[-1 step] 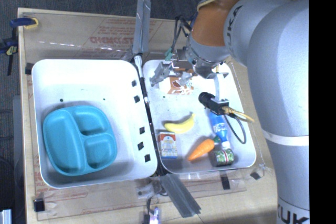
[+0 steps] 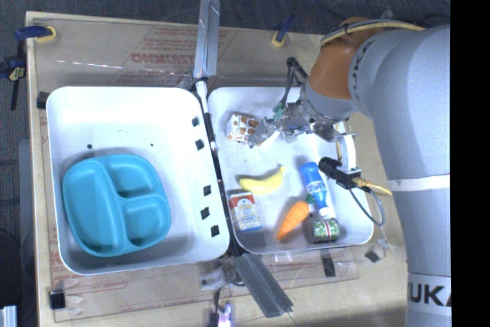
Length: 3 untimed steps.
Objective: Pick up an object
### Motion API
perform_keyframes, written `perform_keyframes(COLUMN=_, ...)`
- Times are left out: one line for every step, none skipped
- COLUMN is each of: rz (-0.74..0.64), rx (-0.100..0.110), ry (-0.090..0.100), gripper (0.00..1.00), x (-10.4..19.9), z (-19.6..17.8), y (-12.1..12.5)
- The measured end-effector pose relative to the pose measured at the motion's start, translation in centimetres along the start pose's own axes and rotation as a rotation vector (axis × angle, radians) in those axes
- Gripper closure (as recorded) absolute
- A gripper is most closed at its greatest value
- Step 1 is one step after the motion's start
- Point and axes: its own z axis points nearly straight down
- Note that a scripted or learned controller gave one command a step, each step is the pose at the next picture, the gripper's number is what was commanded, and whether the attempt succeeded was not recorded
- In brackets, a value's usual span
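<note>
Hovering low in the right white plastic bin [image 2: 360, 230], metal two-finger gripper [image 2: 269, 130], finger spread unclear, touching a small orange-and-white printed packet [image 2: 242, 128], curved yellow banana [image 2: 261, 181] below it

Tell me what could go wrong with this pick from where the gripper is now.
The gripper sits at the edge of the small printed packet near the right bin's far wall, so it may only nudge the packet, not grasp it. The banana and the blue bottle lie close by; a sweep of the arm could knock them.
</note>
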Motion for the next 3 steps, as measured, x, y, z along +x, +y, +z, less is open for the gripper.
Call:
perform_keyframes(rz=-0.060, rx=0.003, ry=0.002, gripper=0.00, x=-1.1, z=1.0, y=-6.9)
perform_keyframes(rz=-0.069, rx=0.001, ry=0.002, gripper=0.00, x=1.8, z=1.0, y=-14.3)
perform_keyframes(rz=-0.051, rx=0.001, ry=0.002, gripper=0.00, x=2.7, z=1.0, y=-14.1)
